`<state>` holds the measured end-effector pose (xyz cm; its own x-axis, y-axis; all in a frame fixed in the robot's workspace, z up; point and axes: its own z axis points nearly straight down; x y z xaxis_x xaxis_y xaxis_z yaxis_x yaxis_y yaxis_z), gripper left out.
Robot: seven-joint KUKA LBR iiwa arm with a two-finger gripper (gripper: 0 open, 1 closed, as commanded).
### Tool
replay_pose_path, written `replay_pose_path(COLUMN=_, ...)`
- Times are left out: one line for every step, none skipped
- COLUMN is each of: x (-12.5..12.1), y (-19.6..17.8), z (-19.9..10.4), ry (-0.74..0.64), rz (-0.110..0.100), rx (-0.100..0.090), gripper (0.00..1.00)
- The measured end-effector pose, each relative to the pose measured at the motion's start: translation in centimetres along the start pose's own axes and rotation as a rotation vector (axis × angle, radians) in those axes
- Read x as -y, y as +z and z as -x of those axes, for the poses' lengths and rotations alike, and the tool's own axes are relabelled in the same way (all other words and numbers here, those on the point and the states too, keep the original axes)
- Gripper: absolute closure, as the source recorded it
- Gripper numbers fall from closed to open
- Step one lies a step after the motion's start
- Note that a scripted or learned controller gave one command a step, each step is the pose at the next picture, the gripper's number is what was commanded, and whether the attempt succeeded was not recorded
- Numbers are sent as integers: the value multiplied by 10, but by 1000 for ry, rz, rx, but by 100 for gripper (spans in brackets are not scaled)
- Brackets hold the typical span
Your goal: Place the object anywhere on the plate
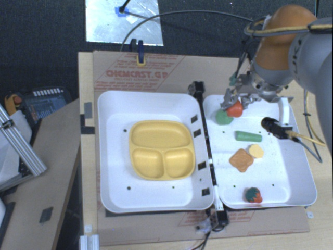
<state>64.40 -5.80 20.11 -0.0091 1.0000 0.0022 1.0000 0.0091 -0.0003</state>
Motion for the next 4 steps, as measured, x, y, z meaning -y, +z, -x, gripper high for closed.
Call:
replay_pose_path(x=16, y=-10, z=-58, ry=-1, rz=0, rx=0, gripper=100)
replay_pose_path(x=40, y=-3, z=-107, ry=0, rz=-2, rx=0, gripper=100)
replay_pose_path(x=70, y=-15, z=-158, ry=-1, rz=-1, rx=-1, gripper=100)
replay_pose_path(x=88, y=-9, z=-205, ry=0, rz=-1, rx=0, gripper=100)
